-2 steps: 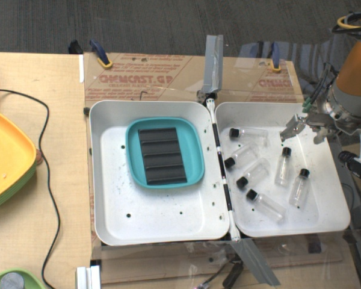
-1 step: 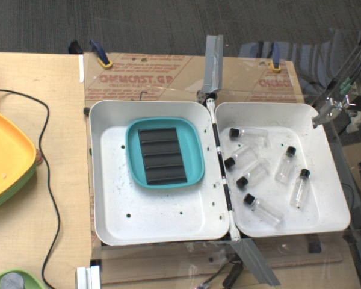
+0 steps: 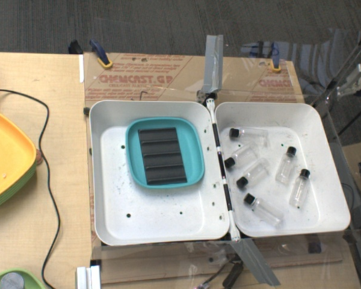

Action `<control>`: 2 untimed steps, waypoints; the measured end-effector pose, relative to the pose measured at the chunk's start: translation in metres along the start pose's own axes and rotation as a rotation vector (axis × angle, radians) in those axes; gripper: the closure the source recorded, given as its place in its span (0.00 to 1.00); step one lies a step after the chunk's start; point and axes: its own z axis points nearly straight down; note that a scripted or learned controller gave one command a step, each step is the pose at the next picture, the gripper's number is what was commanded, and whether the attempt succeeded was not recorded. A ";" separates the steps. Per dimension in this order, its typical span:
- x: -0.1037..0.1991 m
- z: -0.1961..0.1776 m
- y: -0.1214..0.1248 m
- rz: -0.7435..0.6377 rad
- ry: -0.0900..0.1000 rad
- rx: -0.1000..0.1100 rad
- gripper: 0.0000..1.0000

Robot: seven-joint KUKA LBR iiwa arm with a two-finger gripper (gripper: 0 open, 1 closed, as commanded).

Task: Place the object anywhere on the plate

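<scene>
Starting in the right bin [image 3: 325,131]: six capped vials, well apart from the plate [image 3: 195,155] in the left bin [image 3: 108,191]. Pick the nearest, most separate vial [image 3: 266,212], grip across its body, lift over the divider [image 3: 219,161], and lower gently onto the ridged insert [image 3: 162,155].

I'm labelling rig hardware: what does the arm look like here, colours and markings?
Hard to tell. Pale grey, blurred hardware at the right edge, above the right bin, may be part of it; colour bands, cables and markings are too faint to make out.
</scene>
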 end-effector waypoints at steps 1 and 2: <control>-0.002 -0.056 -0.005 0.090 0.000 0.000 0.00; -0.001 -0.054 -0.011 0.217 0.000 0.004 0.00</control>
